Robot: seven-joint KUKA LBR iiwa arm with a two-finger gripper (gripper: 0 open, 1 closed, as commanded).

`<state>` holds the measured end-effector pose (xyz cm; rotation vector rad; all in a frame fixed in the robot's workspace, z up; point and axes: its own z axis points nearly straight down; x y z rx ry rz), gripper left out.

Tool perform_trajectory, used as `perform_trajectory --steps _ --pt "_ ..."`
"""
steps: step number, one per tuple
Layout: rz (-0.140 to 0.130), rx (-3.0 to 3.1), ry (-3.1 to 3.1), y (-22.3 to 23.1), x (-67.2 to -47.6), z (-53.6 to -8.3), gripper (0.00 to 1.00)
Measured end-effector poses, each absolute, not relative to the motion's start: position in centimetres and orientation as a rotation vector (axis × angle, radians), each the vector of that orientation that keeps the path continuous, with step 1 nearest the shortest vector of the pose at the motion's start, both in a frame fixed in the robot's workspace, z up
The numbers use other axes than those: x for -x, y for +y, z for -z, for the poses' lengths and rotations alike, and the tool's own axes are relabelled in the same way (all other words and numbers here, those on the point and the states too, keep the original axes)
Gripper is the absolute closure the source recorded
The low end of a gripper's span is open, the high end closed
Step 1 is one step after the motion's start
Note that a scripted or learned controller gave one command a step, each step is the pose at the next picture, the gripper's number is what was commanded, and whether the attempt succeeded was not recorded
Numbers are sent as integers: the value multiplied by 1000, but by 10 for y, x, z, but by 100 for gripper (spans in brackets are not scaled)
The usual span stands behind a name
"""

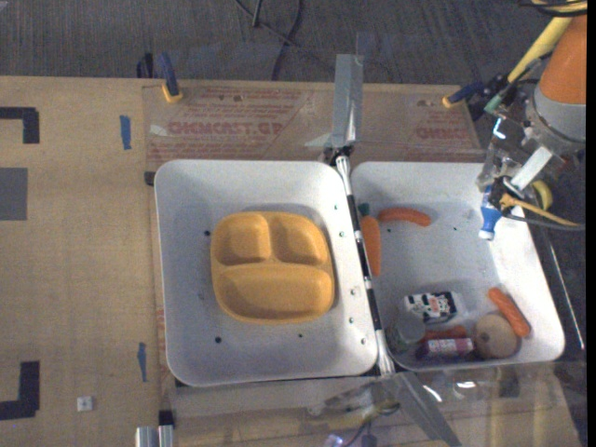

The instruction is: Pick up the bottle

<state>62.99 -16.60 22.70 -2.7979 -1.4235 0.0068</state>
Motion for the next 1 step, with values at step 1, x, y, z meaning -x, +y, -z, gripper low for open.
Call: perform_trajectory --steps 1 --pt "-9 2809 -1395 -182 -580 -239 100"
